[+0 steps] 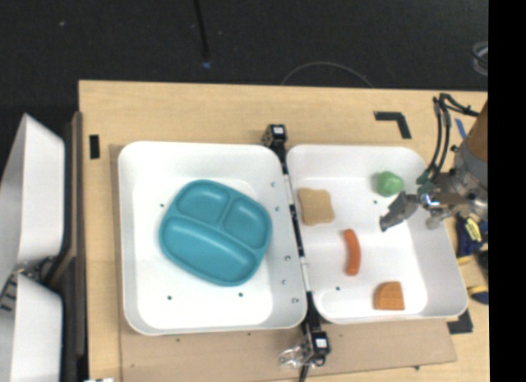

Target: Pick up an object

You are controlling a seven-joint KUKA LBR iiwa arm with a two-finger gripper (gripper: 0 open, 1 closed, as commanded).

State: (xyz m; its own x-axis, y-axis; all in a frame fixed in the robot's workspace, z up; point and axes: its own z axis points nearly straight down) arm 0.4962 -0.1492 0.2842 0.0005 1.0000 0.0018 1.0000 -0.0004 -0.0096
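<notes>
Dark floor is seen around the light wooden bench point(205, 109). Two shallow white bins point(148, 290) are set on it. Small green round object point(389, 181) is located in the right bin, beside the gripper point(393, 216); jaw state cannot be told.

Two white bins sitting side by side on a wooden bench

The bench point(205, 109) is standing on a dark floor point(164, 19), where a thin cable point(197, 11) is trailing away toward the top. The left bin point(140, 290) and the right bin point(440, 290) are meeting along a middle seam, with a small black clamp point(275, 135) sitting at its far end and another clamp point(316, 343) at its near end. White boxes point(33, 232) are standing just off the bench's left side.
</notes>
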